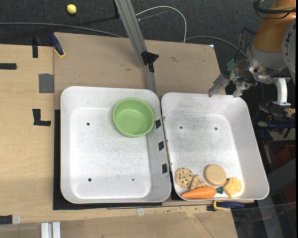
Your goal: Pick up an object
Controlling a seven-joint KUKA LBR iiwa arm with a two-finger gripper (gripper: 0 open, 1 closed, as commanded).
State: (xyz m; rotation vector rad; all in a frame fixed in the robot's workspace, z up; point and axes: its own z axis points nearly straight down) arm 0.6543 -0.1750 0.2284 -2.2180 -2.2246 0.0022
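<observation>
Place looked like robotics lab or test cell, not home. Plywood bench (20,133) carried black tape marks (38,117) and grey patch (46,83). Two shallow white bins (109,148) sat side by side on dark mat. Slanted metal pole (134,29) rose behind bins, clamp partway down. Loose cables (164,11) ran over dark carpeted floor. Grey and orange industrial arm (275,33) stood at right edge. Bin contents were toy food (208,182) and green plastic bowl (133,117), stand-in test pieces. Small yellow ball (71,8) lay on floor.
</observation>
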